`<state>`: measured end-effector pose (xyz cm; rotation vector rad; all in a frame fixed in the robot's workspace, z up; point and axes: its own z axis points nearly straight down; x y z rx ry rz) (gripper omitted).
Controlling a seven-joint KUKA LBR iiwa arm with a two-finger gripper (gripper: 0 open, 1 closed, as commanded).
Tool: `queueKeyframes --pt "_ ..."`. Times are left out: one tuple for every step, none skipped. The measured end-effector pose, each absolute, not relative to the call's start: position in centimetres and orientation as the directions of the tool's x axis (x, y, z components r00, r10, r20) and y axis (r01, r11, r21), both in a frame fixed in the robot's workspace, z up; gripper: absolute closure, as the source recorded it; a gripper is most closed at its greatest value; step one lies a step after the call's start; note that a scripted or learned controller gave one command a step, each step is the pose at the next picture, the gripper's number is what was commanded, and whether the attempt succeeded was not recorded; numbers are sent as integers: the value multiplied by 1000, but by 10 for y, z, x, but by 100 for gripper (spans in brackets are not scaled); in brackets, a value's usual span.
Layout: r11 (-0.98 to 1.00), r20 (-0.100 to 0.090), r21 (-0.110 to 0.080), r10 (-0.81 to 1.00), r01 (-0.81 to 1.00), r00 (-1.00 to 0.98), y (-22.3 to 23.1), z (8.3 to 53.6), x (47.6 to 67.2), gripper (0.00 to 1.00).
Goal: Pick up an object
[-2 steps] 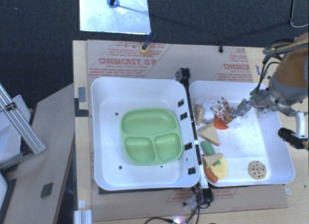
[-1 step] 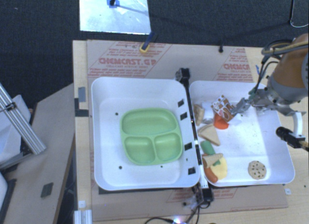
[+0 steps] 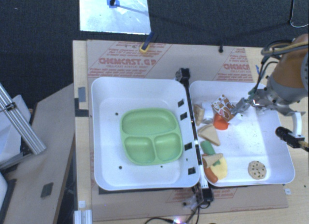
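My gripper [image 3: 240,106] hangs low over the upper middle of the right bin [image 3: 275,143], reaching in from the right on the grey arm with its orange band. Its tip sits just right of a red-and-white patterned box [image 3: 221,104] and above a small red-orange piece [image 3: 220,123]. Whether it touches either one is unclear from this slant. Nothing is seen held. Further down the bin's left side lie a tan sandwich wedge [image 3: 209,134], a green piece [image 3: 207,147] and a yellow and orange cluster [image 3: 215,166]. A chocolate-chip cookie [image 3: 257,170] rests near the front right.
The left bin [image 3: 108,121] holds a green divided plate [image 3: 149,136]. A black divider with clips [image 3: 189,131] runs between the bins. A beige item [image 3: 198,113] leans at the right bin's left wall. A black arm part [image 3: 289,137] overhangs the right rim.
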<state>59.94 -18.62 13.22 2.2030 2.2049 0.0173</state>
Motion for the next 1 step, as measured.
queueKeyframes --pt "3 -9 26 1000 1000 -3 -186 142 600 100"
